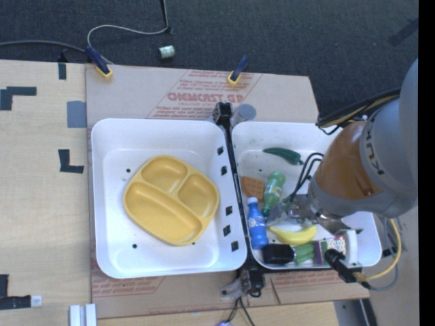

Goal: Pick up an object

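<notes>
Yellow and curved, a banana [293,234] is lying in the right bin [372,248], just beside a blue bottle [256,226] and a green bottle [273,190]. The jaws, near [293,212], are hanging over this clutter; whether they are gripping anything cannot be told. A yellow divided tray [171,199] is sitting in the left bin [109,182]. Cardboard [156,94] is covering the counter, dark carpet [285,19] lying beyond.

You see a yellow divided tray [171,200] in the white left bin [102,182]. In the white right bin [285,133]: a blue bottle [257,225], a green bottle [273,189], a yellow banana [293,234] and a dark green pepper [283,155]. Your arm [367,161] is grey, banded orange.
</notes>
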{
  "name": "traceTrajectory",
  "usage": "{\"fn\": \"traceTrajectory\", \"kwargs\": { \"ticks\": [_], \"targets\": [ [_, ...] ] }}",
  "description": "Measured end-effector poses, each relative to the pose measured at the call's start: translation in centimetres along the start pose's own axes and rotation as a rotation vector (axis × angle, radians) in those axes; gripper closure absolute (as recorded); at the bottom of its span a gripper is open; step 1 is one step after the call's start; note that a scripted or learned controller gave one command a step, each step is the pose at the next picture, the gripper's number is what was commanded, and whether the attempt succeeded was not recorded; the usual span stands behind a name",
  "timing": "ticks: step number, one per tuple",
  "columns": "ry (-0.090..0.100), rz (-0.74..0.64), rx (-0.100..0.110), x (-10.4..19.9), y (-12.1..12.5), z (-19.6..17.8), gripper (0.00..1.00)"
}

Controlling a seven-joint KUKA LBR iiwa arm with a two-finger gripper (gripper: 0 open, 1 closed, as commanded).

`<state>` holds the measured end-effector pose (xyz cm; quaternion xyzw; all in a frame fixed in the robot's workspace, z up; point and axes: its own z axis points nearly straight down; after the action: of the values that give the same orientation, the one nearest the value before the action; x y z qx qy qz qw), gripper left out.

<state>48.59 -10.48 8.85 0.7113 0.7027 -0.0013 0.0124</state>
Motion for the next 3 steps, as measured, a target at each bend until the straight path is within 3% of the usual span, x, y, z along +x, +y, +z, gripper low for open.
{"fn": "traceTrajectory", "kwargs": {
  "ticks": [1,2,3],
  "targets": [
    [0.011,-0.010,0.008,0.5,4.1,0.3,0.00],
    [0.017,-0.012,0.011,0.6,0.6,0.3,0.00],
    [0.018,-0.013,0.013,0.9,5.0,0.4,0.00]
  ]
}}
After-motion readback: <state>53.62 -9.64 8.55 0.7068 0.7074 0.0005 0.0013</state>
